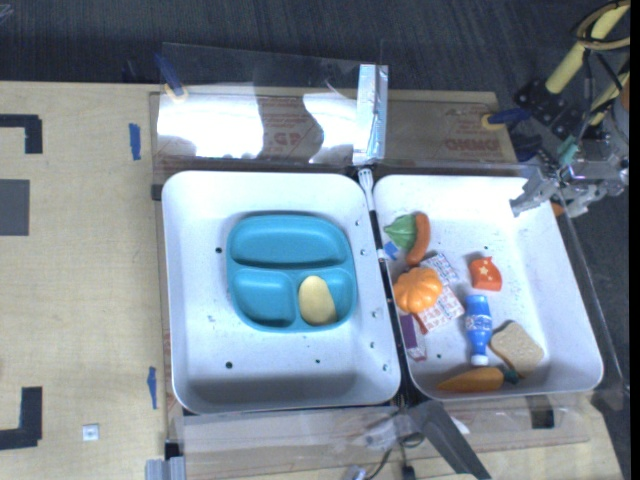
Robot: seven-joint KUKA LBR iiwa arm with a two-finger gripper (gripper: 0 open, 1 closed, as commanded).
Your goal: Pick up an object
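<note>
The right bin (560, 268) holds several toys. A carrot with a green top (412, 234) lies at its upper left, with an orange pumpkin (418, 288) and a red-checked packet (441, 304) below it. A small red piece (485, 271), a blue bottle (478, 326), a bread slice (516, 346) and an orange carrot (470, 379) lie toward the front. My gripper (531, 199) hangs over the bin's upper right corner, apart from all the toys, with nothing visibly in it.
The left bin (200, 348) carries a blue divided tray (285, 258) with a yellow oval piece (317, 299) in its lower right compartment. A clear plastic sheet (270, 113) stands behind the left bin. Cables and arm parts (590, 58) crowd the upper right.
</note>
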